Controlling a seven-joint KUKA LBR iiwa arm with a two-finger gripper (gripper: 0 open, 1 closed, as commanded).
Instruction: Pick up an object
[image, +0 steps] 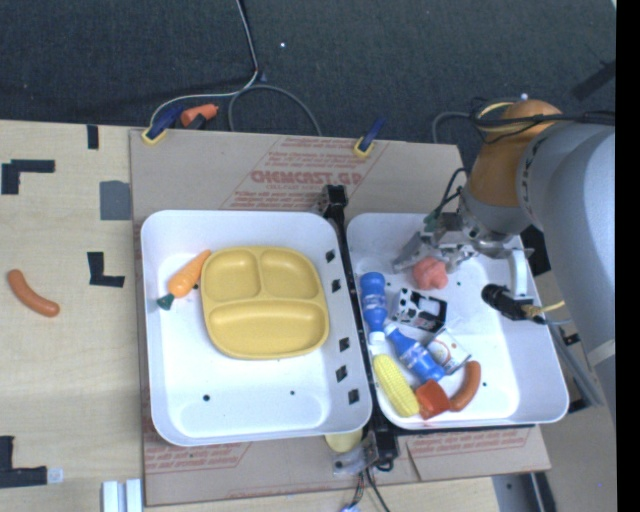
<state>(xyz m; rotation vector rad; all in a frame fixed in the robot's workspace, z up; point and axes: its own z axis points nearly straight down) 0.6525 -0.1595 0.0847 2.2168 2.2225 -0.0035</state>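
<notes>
While the hand (440, 250) hangs over the pink lump (431, 273) in the right bin (535, 390), I cannot tell its opening; it should drop straight, clear of the blue bottle (372, 300).

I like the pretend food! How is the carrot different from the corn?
The carrot is orange with a green tip; the corn is yellow. The carrot lies in the left bin, leaning on the yellow plate; the corn lies in the right bin among other toys. The carrot looks smooth and pointed, the corn bumpy and blunt. Both are long toy vegetables lying at a slant.
</notes>
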